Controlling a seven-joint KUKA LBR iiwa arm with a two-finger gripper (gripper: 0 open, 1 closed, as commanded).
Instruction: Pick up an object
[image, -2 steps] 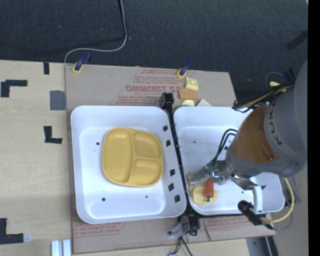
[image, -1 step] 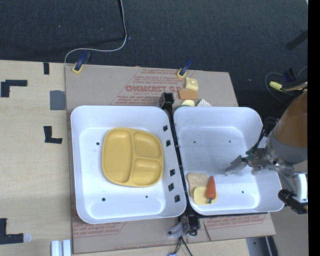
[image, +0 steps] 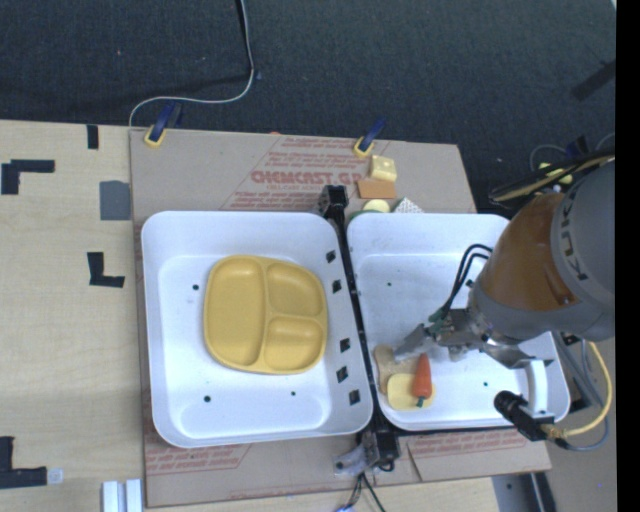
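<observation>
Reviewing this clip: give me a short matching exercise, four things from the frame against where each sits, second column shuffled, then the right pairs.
Things:
1. yellow divided plate
2. carrot
3. tool
4. blue clip

Places:
A. top edge of the cardboard
B. left bin
C. low in the right bin, beside a pale yellow piece
D. just above the carrot

Pairs: 1-B, 2-C, 3-D, 4-A

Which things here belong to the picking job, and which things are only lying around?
For the job:
- gripper, low in the right bin
- carrot
- pale yellow piece under the carrot

Lying about:
- yellow divided plate in the left bin
- small blocks on the cardboard behind the bins
</observation>
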